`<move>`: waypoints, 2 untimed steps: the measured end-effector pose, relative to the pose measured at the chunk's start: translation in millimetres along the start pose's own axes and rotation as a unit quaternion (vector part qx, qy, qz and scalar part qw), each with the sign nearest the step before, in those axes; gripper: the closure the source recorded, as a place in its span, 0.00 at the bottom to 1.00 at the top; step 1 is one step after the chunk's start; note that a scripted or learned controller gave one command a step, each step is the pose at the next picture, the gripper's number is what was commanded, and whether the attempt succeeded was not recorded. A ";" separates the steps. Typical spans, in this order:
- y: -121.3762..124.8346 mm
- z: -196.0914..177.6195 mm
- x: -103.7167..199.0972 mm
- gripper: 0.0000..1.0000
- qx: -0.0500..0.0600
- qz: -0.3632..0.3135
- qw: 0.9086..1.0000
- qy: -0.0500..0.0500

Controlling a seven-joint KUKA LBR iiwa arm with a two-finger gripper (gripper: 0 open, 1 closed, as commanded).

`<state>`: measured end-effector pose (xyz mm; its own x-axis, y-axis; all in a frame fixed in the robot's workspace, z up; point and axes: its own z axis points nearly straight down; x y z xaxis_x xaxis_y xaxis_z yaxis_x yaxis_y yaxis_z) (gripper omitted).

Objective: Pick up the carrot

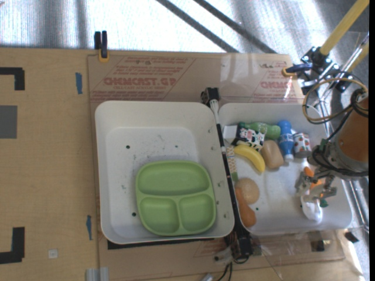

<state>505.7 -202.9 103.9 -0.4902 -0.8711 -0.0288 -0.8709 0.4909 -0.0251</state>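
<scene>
Carrot (pixel 245 211) lies at the right bin's (pixel 337 218) near-left corner, beside one onion (pixel 248 189) and one banana (pixel 250 157). My fingers (pixel 315 186) hover well apart from it; I cannot tell their spread.

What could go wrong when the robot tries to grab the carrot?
1. The carrot lies tight against the right bin's left wall, partly under a tan round thing, so the hand might bump either one.
2. The hand is over the bin's far right side, with a white thing below it; it might grab that instead.
</scene>
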 end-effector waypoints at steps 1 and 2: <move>9.7 11.2 10.4 1.00 -0.002 -0.132 0.991 -0.005; 7.4 -0.9 4.7 1.00 0.002 -0.127 0.992 -0.011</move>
<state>496.9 -203.4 104.5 -0.2539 -0.9663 -0.0419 -0.9661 0.2555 -0.0380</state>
